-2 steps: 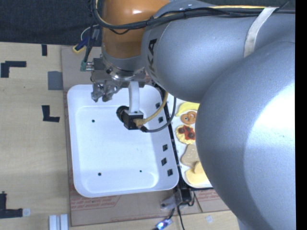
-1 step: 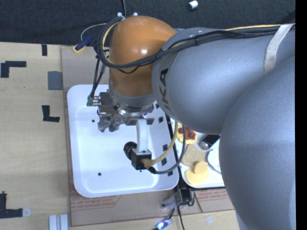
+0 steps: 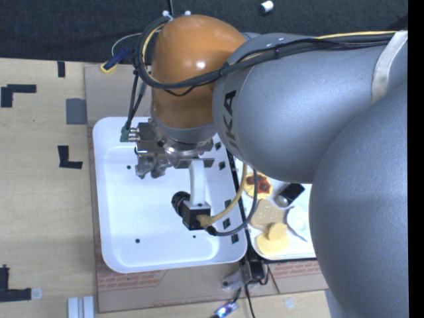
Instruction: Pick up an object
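1. The jaws hang low over the bare white bin (image 3: 119, 204). I cannot tell whether they stand wide or narrow.
2. The things to pick, a yellow lump (image 3: 275, 234) among them, lie in the neighbouring bin (image 3: 301, 252), beside the jaws on the arm's side.
3. They'd likely need to cross the shared rim.

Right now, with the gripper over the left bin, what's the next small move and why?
Probably slide toward the right bin: the gripper hangs over bare white floor of the left bin, while the yellow pieces to pick from lie in the right one.
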You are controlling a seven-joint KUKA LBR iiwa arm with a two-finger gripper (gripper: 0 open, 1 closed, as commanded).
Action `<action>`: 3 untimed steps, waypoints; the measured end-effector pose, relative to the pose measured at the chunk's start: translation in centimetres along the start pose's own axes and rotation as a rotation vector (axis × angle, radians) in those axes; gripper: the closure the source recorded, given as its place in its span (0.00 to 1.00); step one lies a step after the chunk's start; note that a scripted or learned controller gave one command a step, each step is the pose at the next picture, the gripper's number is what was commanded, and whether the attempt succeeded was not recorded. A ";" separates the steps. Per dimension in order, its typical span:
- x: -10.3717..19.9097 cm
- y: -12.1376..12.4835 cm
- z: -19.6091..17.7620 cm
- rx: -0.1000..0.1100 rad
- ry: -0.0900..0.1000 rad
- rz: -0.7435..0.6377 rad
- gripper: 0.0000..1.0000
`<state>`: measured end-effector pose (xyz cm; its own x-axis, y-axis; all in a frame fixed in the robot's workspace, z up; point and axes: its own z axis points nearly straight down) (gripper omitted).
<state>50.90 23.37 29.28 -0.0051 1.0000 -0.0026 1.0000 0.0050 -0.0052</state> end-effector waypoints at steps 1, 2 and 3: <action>0.0 0.0 -0.9 0.003 -0.001 -0.002 1.00; 0.1 -0.1 -1.8 0.005 -0.002 -0.004 1.00; -0.1 -1.8 4.3 0.003 -0.001 0.004 1.00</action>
<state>49.09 23.29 24.99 -0.0014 1.0000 -0.0040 1.0000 0.0013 -0.0079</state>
